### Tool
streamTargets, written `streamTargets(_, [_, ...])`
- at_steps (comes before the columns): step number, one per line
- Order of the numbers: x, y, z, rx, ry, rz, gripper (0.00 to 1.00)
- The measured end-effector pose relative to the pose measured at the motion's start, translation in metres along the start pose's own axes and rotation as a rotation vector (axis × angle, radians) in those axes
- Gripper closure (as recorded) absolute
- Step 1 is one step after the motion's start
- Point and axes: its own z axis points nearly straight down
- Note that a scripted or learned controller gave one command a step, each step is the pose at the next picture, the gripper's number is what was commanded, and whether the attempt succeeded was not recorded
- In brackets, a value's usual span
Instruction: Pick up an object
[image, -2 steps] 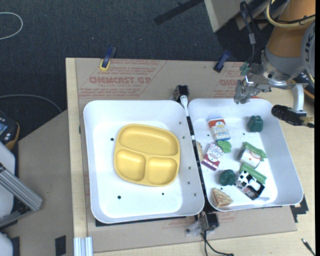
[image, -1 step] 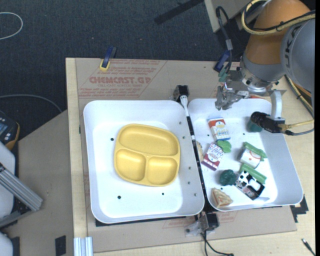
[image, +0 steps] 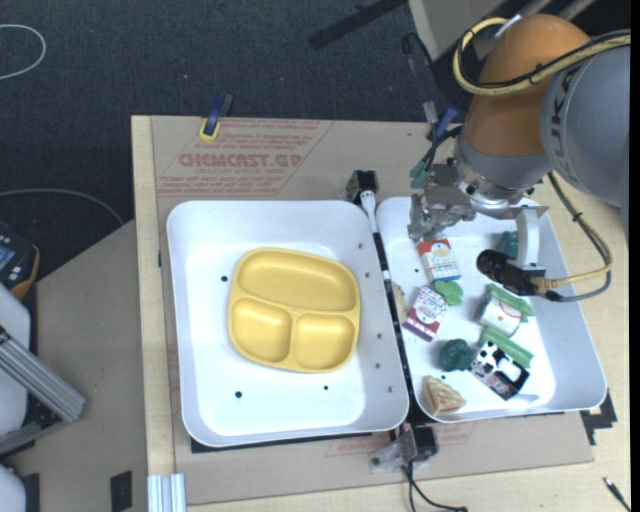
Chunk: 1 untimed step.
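Note:
My gripper (image: 437, 218) hangs over the back left corner of the right bin (image: 585, 350), the grey arm with its orange band rising behind it. Just in front of the gripper lies a small red and white carton (image: 439, 261). Several other small things lie in this bin: a pink and white packet (image: 427, 309), a light green piece (image: 450, 292), a dark green lump (image: 456, 353), a white and green box (image: 503, 311), a black, white and green item (image: 502, 364) and a tan wedge (image: 443, 395). I see nothing held in the gripper.
The left bin (image: 200, 330) holds a yellow divided plate (image: 294, 307). A teal object (image: 511, 243) sits at the back of the right bin, partly behind the wrist. The raised rims of the two bins meet in the middle (image: 388, 290).

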Motion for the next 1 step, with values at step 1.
streamTargets(1, [-0.0036,0.0031,0.0035,-0.002,-0.001,0.003,1.00])
